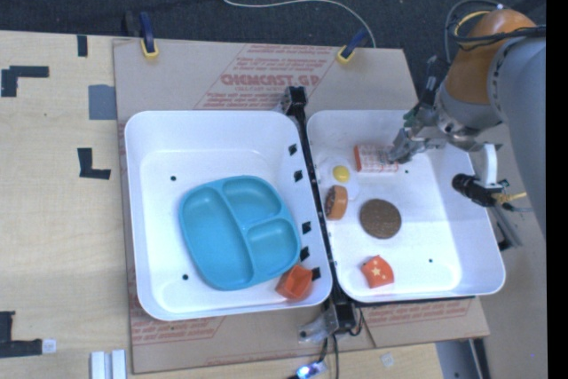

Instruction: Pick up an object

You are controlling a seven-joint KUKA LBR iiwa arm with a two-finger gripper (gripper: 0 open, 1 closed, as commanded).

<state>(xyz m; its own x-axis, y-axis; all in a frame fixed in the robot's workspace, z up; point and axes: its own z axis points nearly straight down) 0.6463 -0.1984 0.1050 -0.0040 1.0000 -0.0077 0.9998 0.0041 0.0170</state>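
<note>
My gripper (397, 154) reaches down from the right into the back of the right bin (444, 275), its tip at the right end of a small red-and-white box (373, 160). Nothing in the frame shows whether that box sits between the fingers. Left of the box lies a small yellow ball (341, 174), with an orange-brown doughnut-like piece (335, 202) just below it. A flat brown disc (380, 218) rests mid-bin, and a red strawberry-like piece (377, 272) sits near the front wall.
The left bin (151, 142) holds a blue divided plate (238, 231) and an orange block (295, 282) at its front right corner. A black divider (306, 182) runs between the bins. The grey arm with its orange band (479, 58) stands over the right bin's back right.
</note>
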